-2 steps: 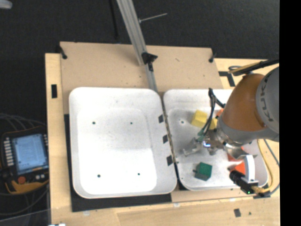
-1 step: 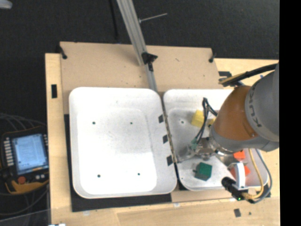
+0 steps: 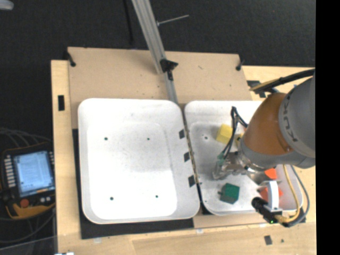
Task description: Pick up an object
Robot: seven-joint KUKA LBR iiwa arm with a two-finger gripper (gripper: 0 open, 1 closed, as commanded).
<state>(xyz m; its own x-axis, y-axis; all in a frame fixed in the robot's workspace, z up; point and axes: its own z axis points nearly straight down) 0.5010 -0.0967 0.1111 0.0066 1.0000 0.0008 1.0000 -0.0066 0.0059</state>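
Note:
My arm reaches over the right bin (image 3: 204, 113) from the right, its orange band hiding much of the bin's middle. The gripper (image 3: 225, 169) hangs low over the bin floor, just above a green block (image 3: 229, 193) that lies near the front. A yellow block (image 3: 224, 133) rests further back, beside the arm's cables. An orange object (image 3: 270, 173) peeks out from under the wrist at the right. Nothing shows between the fingers.
The left bin (image 3: 130, 158) sits beside the right one, split off by a shared rim with black clips. A slanted metal pole (image 3: 154, 39) rises behind the bins. A handheld pendant (image 3: 29, 177) lies off the bench at the left.

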